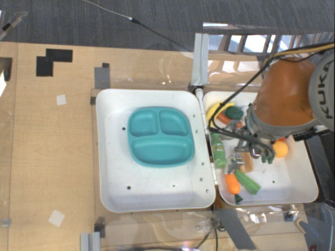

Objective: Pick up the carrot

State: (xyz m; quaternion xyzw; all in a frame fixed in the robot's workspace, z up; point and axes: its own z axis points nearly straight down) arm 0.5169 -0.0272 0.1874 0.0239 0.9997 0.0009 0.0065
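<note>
Pincer [242, 158] low over the right bin [298, 190], amid the toys; whether it is open or closed I cannot tell (cables and wrist in the way). Carrot [232, 182], small, orange, tapered, lies just below it, beside a green vegetable [246, 182], near the bin's front-left corner. Left bin [112, 156] carries a smooth teal sectioned plate [160, 136].

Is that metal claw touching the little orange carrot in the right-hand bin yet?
Cannot tell. In the camera view the gripper sits right above the carrot, too close to show contact or a gap.
</note>
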